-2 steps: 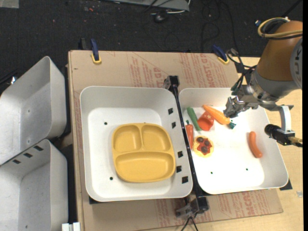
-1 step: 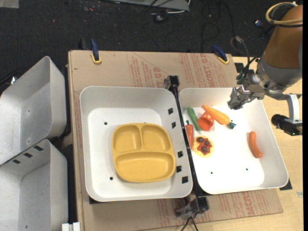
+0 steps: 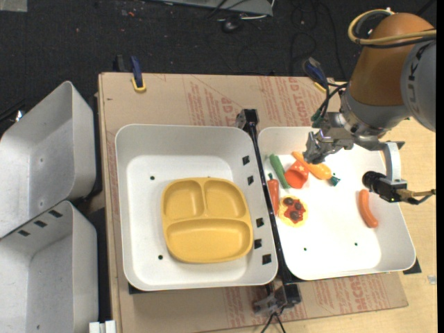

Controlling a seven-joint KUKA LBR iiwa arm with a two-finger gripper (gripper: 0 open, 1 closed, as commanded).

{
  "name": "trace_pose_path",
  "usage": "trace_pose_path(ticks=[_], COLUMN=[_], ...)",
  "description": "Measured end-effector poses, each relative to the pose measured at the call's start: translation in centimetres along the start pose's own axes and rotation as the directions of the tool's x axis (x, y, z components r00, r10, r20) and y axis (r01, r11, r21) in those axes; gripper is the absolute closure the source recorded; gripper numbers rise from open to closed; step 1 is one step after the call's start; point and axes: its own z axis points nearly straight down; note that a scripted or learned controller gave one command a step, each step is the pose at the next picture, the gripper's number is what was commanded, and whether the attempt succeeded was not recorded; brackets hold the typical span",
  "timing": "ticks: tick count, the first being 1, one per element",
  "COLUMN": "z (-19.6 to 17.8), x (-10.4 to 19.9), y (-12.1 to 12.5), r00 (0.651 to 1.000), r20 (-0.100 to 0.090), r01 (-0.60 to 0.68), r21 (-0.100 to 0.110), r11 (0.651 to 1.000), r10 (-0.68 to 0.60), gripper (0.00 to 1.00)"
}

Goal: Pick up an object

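Where toys crowd the right bin's (image 3: 395, 259) back edge, claw (image 3: 318, 151), grip perhaps indiscernible.

A grey arm (image 3: 388, 96) is seen, its upper wrist section wrapped by a broad, rounded orange band (image 3: 388, 57). Dark lettering is printed on the grey housing at the right — only partly readable. A thin yellowish cable (image 3: 368, 21) is looped over the orange band. Below, the wrist narrows into a darker metallic gripper (image 3: 320, 148) — blocky, with black and silver parts.
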Motion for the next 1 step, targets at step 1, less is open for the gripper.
trace_pose_path(ticks=[1], z=[1.19], x=[5.61], y=[-1.12], r00=[1.000], r20=[-0.001], r01=[0.001], r21=[0.001], r11=[1.000], r10=[-0.001], gripper=[1.00])
